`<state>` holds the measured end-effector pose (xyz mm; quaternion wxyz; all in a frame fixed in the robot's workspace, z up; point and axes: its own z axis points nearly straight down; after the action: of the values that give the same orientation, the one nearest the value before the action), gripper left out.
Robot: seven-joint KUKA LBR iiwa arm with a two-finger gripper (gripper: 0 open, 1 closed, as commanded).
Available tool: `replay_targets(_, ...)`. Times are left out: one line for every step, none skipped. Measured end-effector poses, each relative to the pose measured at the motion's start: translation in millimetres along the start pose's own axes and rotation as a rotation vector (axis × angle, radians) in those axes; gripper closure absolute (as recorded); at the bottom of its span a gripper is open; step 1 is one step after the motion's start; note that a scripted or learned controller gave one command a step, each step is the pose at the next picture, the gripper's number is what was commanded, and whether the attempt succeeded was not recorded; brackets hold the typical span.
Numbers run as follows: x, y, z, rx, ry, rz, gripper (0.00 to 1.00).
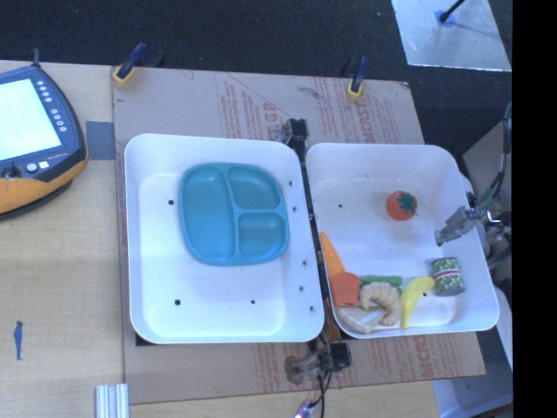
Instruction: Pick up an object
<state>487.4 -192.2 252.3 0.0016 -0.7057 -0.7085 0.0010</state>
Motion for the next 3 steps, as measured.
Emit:
replay_targets(-19.5,-12.1,109.7,0.002,0.001,-0.001,0.00)
replay_targets(-19.8,26.5,161.1,0.000,-0.002,-0.003,0.00)
replay_targets(-19.8,135.3,159.6,-0.002,0.000,0.000,0.00)
